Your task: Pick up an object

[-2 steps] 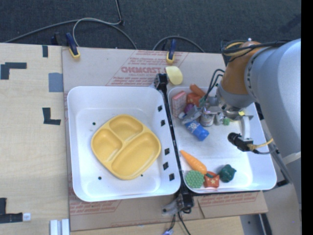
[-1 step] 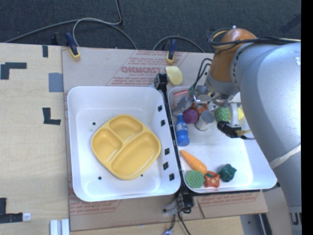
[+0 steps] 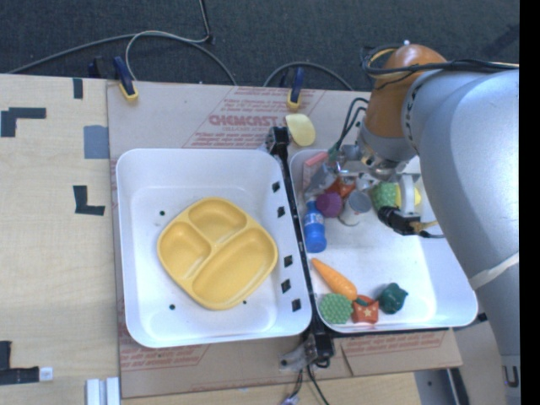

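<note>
- Gripper (image 3: 342, 175) low in right bin (image 3: 439, 298), crowded by blue bottle (image 3: 314, 229), purple piece (image 3: 330, 204); finger state cannot be told.
- Cardboard (image 3: 236, 116) reads "CHEMCAST".

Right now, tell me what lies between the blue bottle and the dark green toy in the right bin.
In the camera view, bare white bin floor separates the blue bottle from the dark green toy; the orange carrot lies just below that line.
</note>
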### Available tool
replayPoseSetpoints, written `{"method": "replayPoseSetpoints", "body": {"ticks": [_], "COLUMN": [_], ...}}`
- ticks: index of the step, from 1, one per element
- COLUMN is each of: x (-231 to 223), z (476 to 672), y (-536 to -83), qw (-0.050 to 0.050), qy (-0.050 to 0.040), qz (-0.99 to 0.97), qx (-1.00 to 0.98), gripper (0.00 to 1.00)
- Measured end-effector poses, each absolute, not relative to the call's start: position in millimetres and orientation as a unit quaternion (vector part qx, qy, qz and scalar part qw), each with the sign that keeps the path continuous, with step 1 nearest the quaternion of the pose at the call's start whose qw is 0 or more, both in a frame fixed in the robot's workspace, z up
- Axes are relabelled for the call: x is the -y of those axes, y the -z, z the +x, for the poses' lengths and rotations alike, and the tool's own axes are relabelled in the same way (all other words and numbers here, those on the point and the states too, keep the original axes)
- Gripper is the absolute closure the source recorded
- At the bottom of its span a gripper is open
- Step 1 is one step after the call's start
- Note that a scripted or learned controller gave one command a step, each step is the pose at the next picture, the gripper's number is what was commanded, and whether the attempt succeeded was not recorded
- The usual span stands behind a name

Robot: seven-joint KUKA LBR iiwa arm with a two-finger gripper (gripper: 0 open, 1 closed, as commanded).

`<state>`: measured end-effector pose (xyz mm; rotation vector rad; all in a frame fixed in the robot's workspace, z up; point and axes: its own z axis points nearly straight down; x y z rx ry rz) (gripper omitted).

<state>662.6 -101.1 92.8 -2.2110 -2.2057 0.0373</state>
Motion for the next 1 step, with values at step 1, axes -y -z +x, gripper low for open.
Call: {"method": "replayPoseSetpoints", "body": {"ticks": [1], "x": [62.4], "z": [557.3], "y": [-184.7], "qw": [0.0], "qy": [0.0001], "qz": [-0.707], "qx": [0.708], "gripper": [1.0]}}
